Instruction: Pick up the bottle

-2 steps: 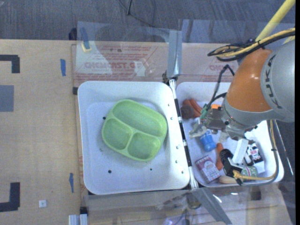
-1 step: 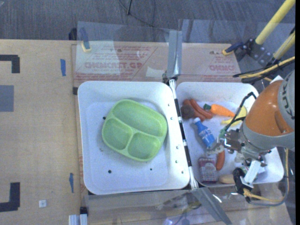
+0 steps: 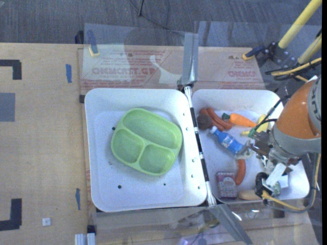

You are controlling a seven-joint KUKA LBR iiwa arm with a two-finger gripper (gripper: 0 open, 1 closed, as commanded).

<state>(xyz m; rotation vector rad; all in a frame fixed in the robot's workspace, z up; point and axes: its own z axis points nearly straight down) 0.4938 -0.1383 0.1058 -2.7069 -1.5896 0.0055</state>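
The bottle [image 3: 229,141] is blue with a white cap and lies on its side in the middle of the right bin [image 3: 240,97], cap pointing up-left. My gripper [image 3: 257,148] hangs low over the bin, just right of the bottle's base and very close to it. The wrist hides its tips. Nothing visible is held.
In the right bin lie an orange carrot [image 3: 241,119], a red sausage-like piece [image 3: 217,119], a dark brown lump [image 3: 204,121], an orange piece [image 3: 240,171], a small maroon can [image 3: 226,184] and a beige piece [image 3: 249,195]. The left bin [image 3: 102,188] holds a green divided plate [image 3: 146,141].
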